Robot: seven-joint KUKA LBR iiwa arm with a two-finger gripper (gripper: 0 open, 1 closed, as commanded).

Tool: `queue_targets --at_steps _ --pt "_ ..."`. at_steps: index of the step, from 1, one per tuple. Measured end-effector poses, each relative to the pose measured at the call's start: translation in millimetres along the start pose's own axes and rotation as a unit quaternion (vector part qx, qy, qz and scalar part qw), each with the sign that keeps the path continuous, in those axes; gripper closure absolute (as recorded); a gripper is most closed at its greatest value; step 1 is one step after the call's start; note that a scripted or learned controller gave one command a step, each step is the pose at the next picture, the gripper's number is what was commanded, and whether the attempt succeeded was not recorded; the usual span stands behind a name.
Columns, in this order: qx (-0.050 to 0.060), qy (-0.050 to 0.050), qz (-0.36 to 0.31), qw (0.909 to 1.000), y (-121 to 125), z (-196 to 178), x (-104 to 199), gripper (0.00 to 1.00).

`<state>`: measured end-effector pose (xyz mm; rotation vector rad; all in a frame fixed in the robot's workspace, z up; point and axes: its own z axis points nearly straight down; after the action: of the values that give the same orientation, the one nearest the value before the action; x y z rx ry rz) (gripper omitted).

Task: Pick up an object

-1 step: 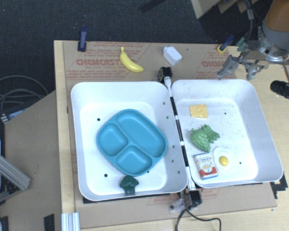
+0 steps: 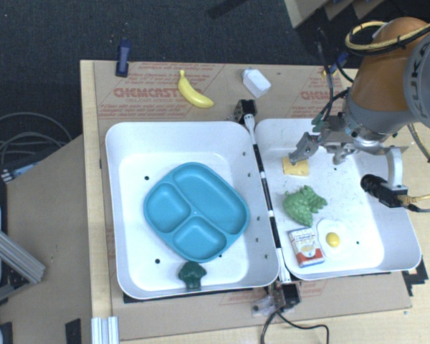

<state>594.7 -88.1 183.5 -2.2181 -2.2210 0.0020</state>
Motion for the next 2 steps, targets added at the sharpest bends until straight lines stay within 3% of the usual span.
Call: queue_targets --at_steps 2 --pt "0.000 0.000 0.001 1.0000 -50.7 99.6 -13.2 0.00"
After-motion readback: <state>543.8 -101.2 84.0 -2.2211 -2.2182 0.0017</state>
